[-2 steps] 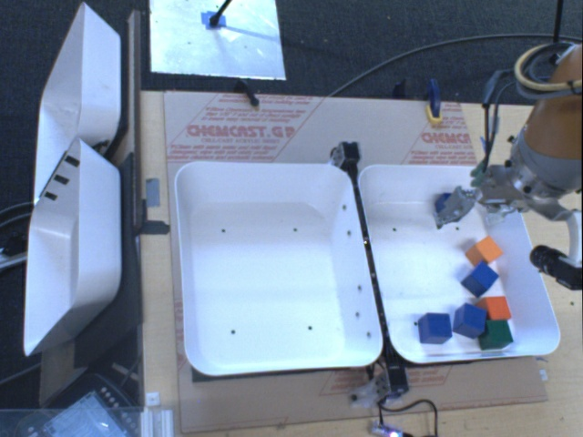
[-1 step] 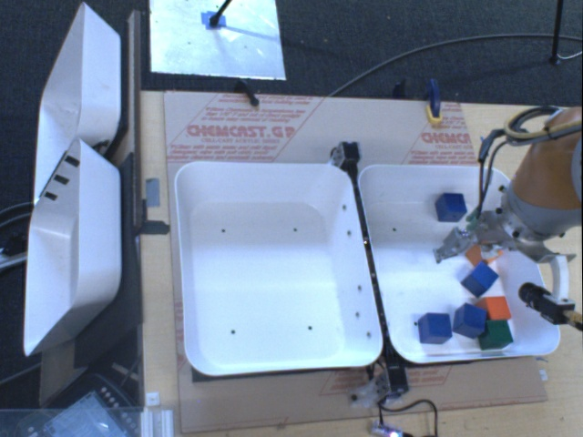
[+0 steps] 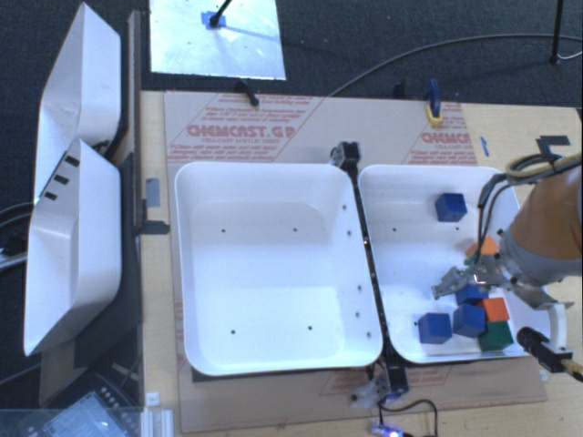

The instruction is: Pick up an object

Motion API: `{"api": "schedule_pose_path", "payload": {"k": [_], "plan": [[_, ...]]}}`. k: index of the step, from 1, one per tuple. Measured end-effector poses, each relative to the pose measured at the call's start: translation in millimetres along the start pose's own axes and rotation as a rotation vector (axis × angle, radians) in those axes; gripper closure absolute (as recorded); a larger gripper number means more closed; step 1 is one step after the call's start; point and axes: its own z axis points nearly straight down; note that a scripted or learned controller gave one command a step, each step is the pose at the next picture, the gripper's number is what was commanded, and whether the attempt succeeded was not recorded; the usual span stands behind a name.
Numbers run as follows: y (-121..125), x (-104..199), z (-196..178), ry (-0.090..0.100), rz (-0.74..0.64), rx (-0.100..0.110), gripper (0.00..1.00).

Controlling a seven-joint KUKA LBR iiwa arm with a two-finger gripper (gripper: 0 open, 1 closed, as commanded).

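Note:
My gripper (image 3: 458, 284) hangs low in the right bin (image 3: 401, 185), just over a cluster of blocks near the bin's front right. Directly under it lies a blue block (image 3: 472, 292), partly covered by the gripper. In front of it sit two more blue cubes (image 3: 434, 327) (image 3: 468, 320), an orange block (image 3: 496, 309) and a green block (image 3: 497, 338). A small orange piece (image 3: 486, 246) shows beside the wrist. Another blue cube (image 3: 450, 207) stands alone toward the back of the bin. I see nothing lifted.
The left bin (image 3: 196, 244) lies beside the right one, with a black divider strip (image 3: 364, 244) between them. The grey and orange arm (image 3: 551, 230) covers the right bin's right edge. Cables run behind the bench.

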Motion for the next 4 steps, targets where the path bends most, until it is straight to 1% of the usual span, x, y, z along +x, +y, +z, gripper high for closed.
{"api": "schedule_pose_path", "payload": {"k": [1,2,3,4], "plan": [[1.0,-0.4,-11.1,-0.001,0.000,-0.002,1.00],[66.3,58.9,-99.9,0.002,-0.009,-0.005,1.00],[137.5,141.6,-97.7,0.004,-0.010,0.003,1.00],[157.5,251.5,-97.9,0.005,-0.011,0.004,1.00]]}}
